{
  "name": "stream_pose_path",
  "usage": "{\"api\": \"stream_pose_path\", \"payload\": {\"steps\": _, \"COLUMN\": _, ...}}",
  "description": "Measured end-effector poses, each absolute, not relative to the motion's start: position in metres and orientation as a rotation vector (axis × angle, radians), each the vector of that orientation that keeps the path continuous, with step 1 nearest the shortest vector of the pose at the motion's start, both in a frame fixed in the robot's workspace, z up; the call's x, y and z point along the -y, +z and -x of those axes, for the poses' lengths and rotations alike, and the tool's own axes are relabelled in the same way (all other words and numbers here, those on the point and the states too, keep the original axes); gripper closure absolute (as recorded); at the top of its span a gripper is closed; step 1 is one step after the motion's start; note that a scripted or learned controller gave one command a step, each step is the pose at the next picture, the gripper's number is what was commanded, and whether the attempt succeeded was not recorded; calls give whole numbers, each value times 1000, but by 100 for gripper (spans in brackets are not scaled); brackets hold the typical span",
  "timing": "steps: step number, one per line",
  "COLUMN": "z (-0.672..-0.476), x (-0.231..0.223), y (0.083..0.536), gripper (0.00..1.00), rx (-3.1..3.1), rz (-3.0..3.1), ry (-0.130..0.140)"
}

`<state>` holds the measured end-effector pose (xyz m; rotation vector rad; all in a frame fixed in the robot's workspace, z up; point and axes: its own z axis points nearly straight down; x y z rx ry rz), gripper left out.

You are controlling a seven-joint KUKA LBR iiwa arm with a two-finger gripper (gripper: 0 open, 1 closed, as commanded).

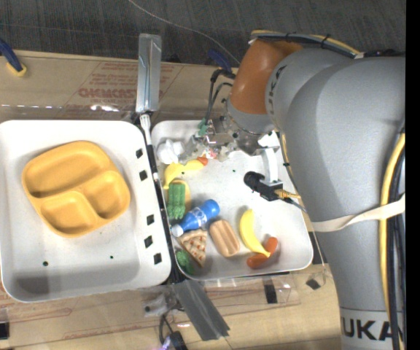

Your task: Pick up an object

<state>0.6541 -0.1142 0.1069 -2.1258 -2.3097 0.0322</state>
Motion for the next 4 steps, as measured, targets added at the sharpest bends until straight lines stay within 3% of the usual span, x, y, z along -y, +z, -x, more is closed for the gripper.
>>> {"api": "stream_pose_path", "payload": {"steps": 1, "z": -653, "x": 116, "y": 105, "gripper": 0, "rx": 2387, "rz": 2033, "ry": 35}}
{"api": "stream_pose_path", "payload": {"steps": 2, "z": -611, "x": 142, "y": 92, "gripper": 0, "rx": 2381, "rz": 2048, "ry": 5}}
{"api": "stream_pose_path", "payload": {"steps": 3, "z": -649, "x": 117, "y": 89, "gripper": 0, "rx": 2321, "rz": 2082, "ry": 39}}
{"api": "stream_pose_path", "payload": {"steps": 4, "z": -645, "x": 110, "y": 86, "gripper": 0, "rx": 2500, "rz": 1842, "ry": 52}}
